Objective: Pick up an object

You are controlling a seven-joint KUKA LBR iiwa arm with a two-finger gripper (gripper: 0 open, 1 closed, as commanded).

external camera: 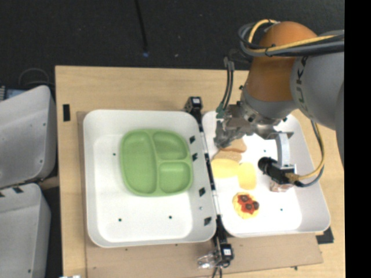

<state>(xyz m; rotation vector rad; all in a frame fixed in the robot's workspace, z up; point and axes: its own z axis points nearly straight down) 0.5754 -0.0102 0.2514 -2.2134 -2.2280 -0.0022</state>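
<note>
A shallow white plastic bin (98,213) is seen left of centre on the pale wooden bench (69,86). In it, a light green plastic tray (155,162) with three compartments is laid flat, towards the bin's upper right part.

Just right of it, a second shallow white bin (307,213) is set, the two bins touching along a shared edge near the middle of the frame. In this right bin, close to its left wall, a tan bread-like piece (233,152) is seen, and just below it a pale yellow rounded piece (225,168). A yellow block (247,176) lies beside that piece, to its right, the two apparently touching. Lower down, a small round yellow item with red and dark spots on top (246,205) lies apart from the others. Further right, a small pinkish object (280,186) is partly hidden by black hardware and cables.

The gripper (225,135) is lowered over the upper left part of the right bin, just above the tan piece, under the grey arm with its orange band (278,57) at the upper right of the frame. Whether anything is grasped cannot be told, as the tip is seen only as a dark blurred shape.
</note>
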